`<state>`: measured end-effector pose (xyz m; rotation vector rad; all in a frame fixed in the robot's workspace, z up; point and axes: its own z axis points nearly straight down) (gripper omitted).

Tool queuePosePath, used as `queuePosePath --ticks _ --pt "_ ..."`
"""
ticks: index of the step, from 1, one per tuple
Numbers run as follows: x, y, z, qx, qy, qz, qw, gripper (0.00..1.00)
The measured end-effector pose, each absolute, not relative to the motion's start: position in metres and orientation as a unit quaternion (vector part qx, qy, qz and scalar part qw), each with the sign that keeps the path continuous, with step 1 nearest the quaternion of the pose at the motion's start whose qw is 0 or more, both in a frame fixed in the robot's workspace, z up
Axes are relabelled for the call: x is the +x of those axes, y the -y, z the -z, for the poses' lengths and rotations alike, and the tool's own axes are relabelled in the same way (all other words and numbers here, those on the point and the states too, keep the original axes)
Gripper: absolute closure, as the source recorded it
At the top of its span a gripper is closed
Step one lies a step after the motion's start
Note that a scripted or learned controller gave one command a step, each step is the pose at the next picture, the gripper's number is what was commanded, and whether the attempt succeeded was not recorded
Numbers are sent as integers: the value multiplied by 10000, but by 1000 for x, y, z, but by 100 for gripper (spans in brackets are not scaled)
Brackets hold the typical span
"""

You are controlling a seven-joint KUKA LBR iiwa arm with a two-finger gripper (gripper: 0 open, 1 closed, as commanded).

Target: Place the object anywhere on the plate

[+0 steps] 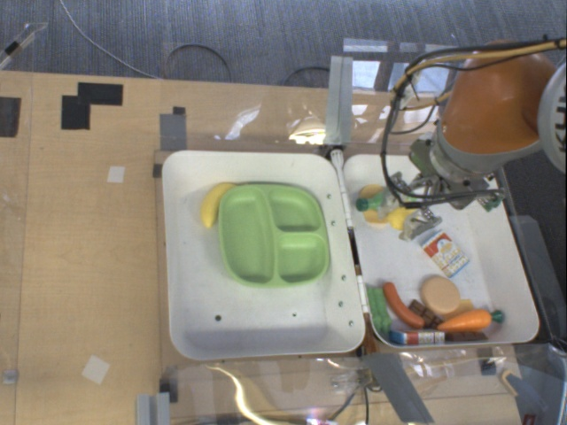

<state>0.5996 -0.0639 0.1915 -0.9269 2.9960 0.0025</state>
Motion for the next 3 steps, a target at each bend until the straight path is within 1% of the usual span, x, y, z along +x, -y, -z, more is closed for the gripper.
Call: queuePosePath --ticks 1,2,3 --pt "597 -20 -187 -4196 -9077 0 51 100" --pt "597 -18 -187 -4181 -9084 6 51 0" --pt "632 -5 -350 -2267 -9739 12 91 0"
